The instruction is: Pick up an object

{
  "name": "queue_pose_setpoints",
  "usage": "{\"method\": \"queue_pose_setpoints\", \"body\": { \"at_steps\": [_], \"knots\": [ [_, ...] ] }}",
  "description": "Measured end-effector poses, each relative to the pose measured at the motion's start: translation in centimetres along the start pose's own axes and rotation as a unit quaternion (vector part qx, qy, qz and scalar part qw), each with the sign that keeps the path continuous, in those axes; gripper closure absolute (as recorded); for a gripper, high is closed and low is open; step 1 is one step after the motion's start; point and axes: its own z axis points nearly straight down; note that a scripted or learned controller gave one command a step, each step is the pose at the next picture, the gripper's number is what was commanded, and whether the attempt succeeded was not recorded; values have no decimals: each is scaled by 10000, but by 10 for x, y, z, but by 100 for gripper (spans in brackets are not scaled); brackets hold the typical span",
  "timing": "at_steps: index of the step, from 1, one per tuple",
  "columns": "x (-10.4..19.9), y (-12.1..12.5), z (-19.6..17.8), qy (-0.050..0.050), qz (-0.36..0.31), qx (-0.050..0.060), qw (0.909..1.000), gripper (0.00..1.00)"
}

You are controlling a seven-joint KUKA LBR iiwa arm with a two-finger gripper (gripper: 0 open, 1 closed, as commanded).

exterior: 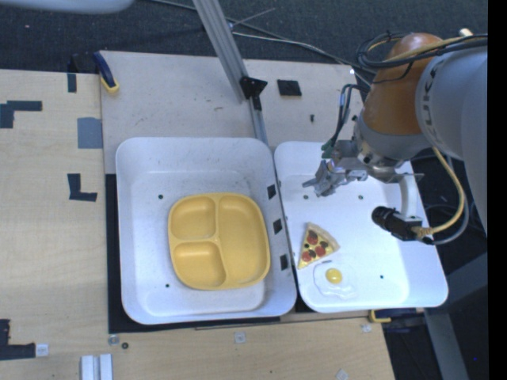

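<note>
A toy pizza slice (315, 245) lies in the right bin (412, 279), near its left wall. A toy fried egg (335, 280) rests just below it, toward the bin's front edge. My gripper (328, 177) hangs over the upper part of the right bin, above and a little right of the pizza slice. Nothing shows between its fingers, and the view from above does not reveal their spread. A yellow divided plate (218, 240) sits in the left bin (142, 172).
The arm's grey body and orange band (400, 93) cover the right bin's upper right corner. A black cable connector (394, 221) hangs over the right bin's middle right. A metal pole (226, 46) slants down to the bins' rear junction.
</note>
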Motion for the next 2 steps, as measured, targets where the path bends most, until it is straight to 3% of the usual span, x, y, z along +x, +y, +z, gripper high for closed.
{"method": "queue_pose_setpoints", "body": {
  "at_steps": [2],
  "knots": [
    [99, 19, 7, -4, 3, 5, 10000, 100]
  ]
}}
